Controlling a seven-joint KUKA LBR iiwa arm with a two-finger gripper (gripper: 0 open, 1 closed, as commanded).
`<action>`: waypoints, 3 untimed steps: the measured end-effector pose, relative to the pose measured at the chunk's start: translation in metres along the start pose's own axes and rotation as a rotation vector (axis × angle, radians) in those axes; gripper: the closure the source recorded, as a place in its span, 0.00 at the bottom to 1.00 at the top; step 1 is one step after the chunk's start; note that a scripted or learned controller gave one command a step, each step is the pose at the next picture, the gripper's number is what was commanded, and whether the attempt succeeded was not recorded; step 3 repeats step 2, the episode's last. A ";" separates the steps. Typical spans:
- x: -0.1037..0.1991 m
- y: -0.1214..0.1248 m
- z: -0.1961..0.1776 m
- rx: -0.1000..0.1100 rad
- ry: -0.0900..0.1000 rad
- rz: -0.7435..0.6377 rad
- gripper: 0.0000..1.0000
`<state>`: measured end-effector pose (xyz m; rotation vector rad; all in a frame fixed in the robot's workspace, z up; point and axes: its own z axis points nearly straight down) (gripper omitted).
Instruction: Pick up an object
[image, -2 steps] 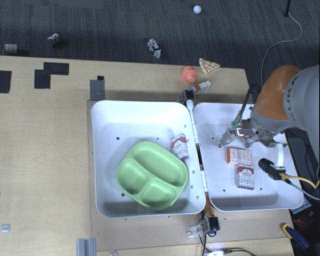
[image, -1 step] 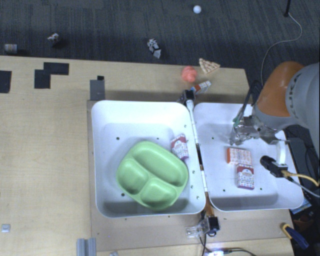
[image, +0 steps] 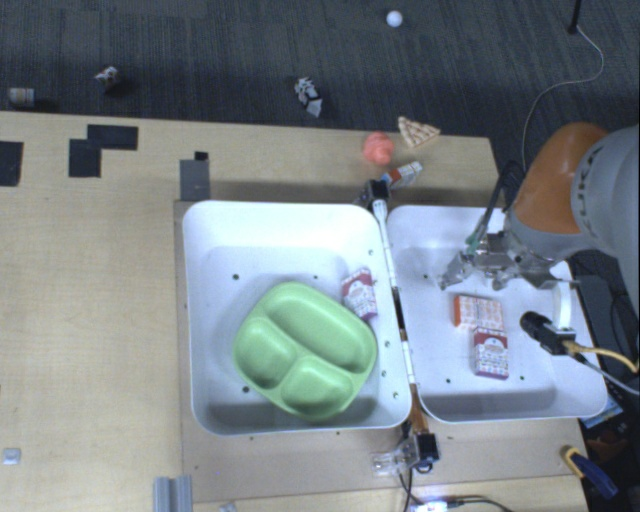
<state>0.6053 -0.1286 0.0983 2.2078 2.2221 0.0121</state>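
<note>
We see a green divided tray (image: 305, 347) in the left bin (image: 215, 300) with a small packet (image: 359, 293) at its 1 o'clock, then the gripper (image: 487, 268), fingers spread and empty, at 12 o'clock above two cartons (image: 480, 312) in the right bin (image: 430, 380).

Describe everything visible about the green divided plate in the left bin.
The green plate is a pale lime tray with rounded corners, looking like smooth moulded plastic. Raised ridges split it into three compartments, and nothing lies in them. It lies face up, turned diagonally, on the floor of the left bin, filling the middle and lower part. Its lower edge sits close to the bin's near wall. A small red-and-white packet lies at its upper right edge, seemingly touching it. The gripper is over the other bin.
</note>
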 end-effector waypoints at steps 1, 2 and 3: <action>0.040 -0.038 0.011 0.004 0.000 0.003 0.00; 0.040 -0.036 -0.001 -0.003 0.000 0.001 1.00; 0.040 -0.036 -0.001 -0.003 0.000 0.001 1.00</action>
